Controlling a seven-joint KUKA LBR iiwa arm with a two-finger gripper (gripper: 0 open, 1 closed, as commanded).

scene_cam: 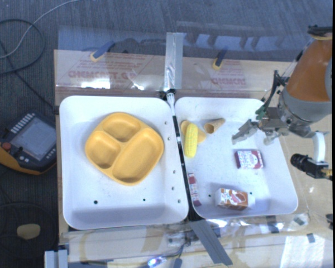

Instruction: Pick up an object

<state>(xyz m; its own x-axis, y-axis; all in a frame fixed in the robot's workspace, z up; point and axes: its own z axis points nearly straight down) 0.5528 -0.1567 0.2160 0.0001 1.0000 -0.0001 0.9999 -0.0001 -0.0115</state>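
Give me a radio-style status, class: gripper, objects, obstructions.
Gripper above right bin, fingers spread, holding nothing. Red carton just below it, untouched. Corn, cone, second carton lie apart; nothing blocking.

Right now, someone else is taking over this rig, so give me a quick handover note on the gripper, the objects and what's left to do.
Gripper: above the right bin, upper right area, fingers spread open, holding nothing.
Right bin: corn cob and ice cream cone at upper left, small red carton just below the gripper, orange-and-white carton near the front, a thin red packet on the left edge.
Left bin: yellow divided plate.
Done: nothing picked.
Left: close on one object and lift.
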